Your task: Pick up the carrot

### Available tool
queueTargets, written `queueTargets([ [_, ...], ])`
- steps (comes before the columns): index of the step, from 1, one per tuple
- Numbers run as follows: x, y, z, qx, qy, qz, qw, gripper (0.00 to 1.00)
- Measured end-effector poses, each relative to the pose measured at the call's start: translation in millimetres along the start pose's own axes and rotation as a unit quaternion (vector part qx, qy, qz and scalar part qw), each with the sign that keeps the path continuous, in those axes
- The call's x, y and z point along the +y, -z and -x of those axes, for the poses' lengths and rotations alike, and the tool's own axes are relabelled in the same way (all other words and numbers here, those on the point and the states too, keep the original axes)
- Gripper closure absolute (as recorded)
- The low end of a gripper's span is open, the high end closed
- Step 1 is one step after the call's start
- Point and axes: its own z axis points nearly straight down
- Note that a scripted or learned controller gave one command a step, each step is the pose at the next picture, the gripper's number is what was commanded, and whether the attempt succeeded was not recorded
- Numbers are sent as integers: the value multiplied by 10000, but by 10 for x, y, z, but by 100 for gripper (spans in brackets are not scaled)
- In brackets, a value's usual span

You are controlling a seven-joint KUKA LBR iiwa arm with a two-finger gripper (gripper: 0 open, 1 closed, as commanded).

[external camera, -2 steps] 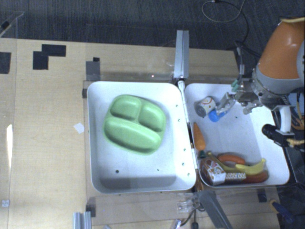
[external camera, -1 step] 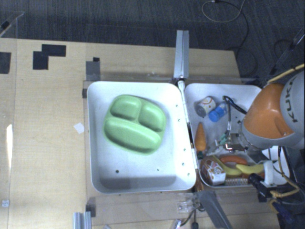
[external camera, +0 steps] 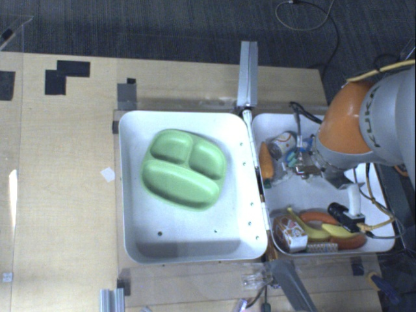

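The carrot (external camera: 266, 160) is an orange stick lying along the left wall of the right bin (external camera: 305, 188), close to the divider between the bins. My gripper (external camera: 285, 156) hangs low over the upper left part of that bin, just right of the carrot and very near it. Whether it touches the carrot is hidden by the gripper body. The grey arm with its orange band (external camera: 344, 125) reaches in from the right above the bin.
The left bin (external camera: 188, 239) holds a green divided plate (external camera: 184, 168). Along the right bin's front wall lie a brown round packet (external camera: 290, 232), a yellow banana (external camera: 327, 230) and red pieces (external camera: 314, 216). A metal post (external camera: 247, 77) stands behind the divider.
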Motion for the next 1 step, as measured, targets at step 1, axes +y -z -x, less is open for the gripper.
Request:
queueTargets([
  [1,24,119,-19,14,13,22,10000,100],
])
